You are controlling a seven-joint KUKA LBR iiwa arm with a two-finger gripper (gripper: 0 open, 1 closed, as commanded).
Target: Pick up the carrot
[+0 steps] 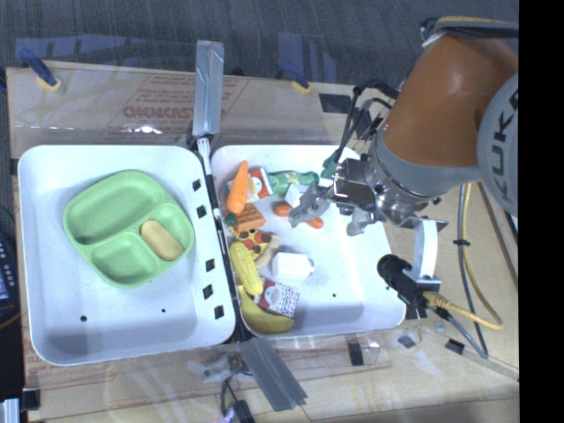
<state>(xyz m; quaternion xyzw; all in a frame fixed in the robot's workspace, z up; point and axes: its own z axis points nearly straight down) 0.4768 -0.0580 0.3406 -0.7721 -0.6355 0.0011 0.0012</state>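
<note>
A green divided plate sits in the left white bin, with a tan, potato-like item in its right compartment. In the right white bin, the orange carrot lies against the left wall at the far end. Near it along that wall are a pizza slice, a corn cob and a banana. Farther right, the grey pincer hangs over the bin's middle, its fingers spread apart and gripping nothing, well apart from the carrot. The arm enters from the right.
</note>
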